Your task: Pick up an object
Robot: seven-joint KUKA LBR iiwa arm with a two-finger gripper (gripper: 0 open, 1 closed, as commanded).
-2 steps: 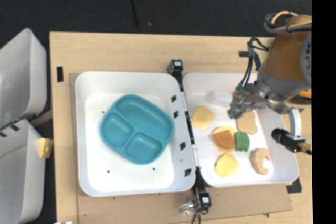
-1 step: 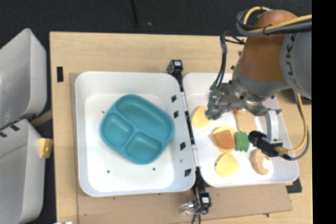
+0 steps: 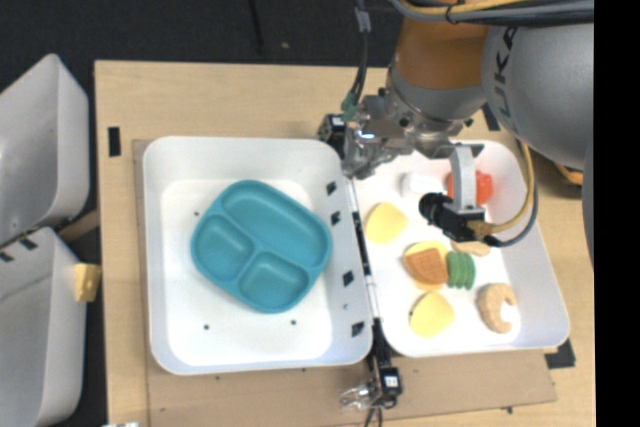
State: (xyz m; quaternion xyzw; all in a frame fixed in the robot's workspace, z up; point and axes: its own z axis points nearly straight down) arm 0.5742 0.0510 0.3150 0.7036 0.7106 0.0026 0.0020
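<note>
Overhead, I watch the grey arm point(image 3: 540, 45) with its orange band reach in from the right and hang above the far edge of the right bin point(image 3: 540, 315), its wrist hardware sitting just over the seam between the two bins. From my remote station I cannot tell the state of the gripper point(image 3: 372, 147): it is buried under the wrist and cabling, and nothing I can see sits in it.

Both bins rest on the wooden bench point(image 3: 120, 105). Within the left bin point(image 3: 170, 325) lies a blue divided plate point(image 3: 262, 245), flat and turned at an angle, roughly in the middle.

Candidates for picking are all in the right bin. A yellow round piece point(image 3: 386, 223) lies nearest the seam, just right of the divider. Nearer to me sits an orange-brown wedge point(image 3: 425, 265), touching a green ridged piece point(image 3: 461, 269) on its right. A second yellow piece point(image 3: 432, 314) lies near the front, with a tan curled item point(image 3: 495, 306) well to its right. Farther back, a red-orange item point(image 3: 474, 185) shows beside a black part of the arm's hardware, partly hidden by it.
</note>
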